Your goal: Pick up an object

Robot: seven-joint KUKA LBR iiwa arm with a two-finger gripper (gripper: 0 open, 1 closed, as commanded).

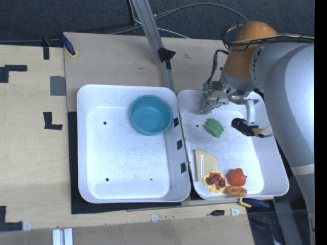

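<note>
We see our gripper (208,105) hanging over the far left corner of the right bin (268,160), and we cannot tell from this slanted view how it is set or whether anything sits in it. The nearest candidate to pick is the green vegetable toy (214,127), which lies just beside the gripper, toward the near side and a touch to the right; its long axis runs diagonally, from far-left to near-right, so we judge the coming move to be a short shift toward the near side and then a descent, with the grasp best taken across that diagonal. Counting the right bin, we find one green vegetable toy, one pizza slice (205,164) with its toppings at the near end, one red tomato (236,176), and one small orange piece (235,191) touching the near edge, just beside the tomato. These three are clustered at the near end, well apart from the gripper. The left bin (97,152) holds a single blue bowl (150,115), upright, in its far right corner. That makes two bins on the counter (30,152) and one arm working them
</note>
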